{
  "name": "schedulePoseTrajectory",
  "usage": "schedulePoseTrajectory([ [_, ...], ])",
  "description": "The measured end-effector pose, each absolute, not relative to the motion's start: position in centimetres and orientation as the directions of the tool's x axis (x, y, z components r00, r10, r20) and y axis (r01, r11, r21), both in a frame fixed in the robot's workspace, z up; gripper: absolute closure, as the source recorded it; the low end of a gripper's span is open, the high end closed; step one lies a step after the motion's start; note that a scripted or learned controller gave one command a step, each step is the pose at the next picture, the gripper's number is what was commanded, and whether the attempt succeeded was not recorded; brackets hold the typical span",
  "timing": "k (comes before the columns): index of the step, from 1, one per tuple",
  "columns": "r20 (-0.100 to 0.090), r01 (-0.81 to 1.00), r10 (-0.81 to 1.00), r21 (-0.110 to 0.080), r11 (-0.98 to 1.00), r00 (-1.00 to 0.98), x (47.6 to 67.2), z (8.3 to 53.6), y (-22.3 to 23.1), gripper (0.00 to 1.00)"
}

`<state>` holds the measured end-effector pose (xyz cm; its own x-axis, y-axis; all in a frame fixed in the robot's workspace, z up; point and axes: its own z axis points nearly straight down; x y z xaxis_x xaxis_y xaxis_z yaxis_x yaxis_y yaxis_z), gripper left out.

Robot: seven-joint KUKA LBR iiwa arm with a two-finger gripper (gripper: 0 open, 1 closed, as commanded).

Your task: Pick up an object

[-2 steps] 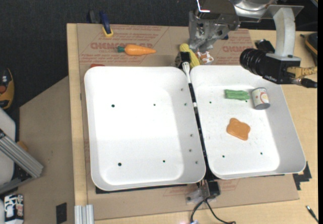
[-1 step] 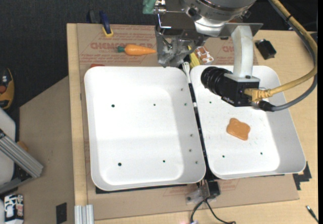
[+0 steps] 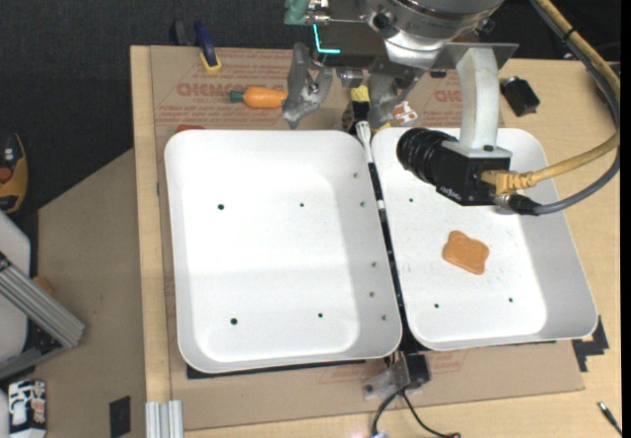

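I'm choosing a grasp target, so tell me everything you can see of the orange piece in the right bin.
The orange piece is a small, flat, rounded lump, tan-orange and matte, perhaps foam or toy food; its material is unclear. It lies flat on the floor of the right bin, roughly mid-bin toward the near side, slightly askew. Only the bin floor touches it. It lies apart from the bin walls, and the black camera unit on the arm sits above and beyond it.
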<state>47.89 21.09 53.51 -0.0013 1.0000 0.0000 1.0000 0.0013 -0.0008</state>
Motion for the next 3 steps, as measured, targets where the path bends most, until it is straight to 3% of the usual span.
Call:
schedulePoseTrajectory([
  [1,0.002,1.000,1.000,0.003,0.003,-0.003,47.9,54.6,21.2,1.00],
  [2,0.001,1.000,1.000,0.002,0.002,-0.002,47.9,54.6,21.2,0.00],
  [3,0.003,1.000,1.000,0.006,0.004,-0.004,48.0,55.6,21.2,1.00],
])
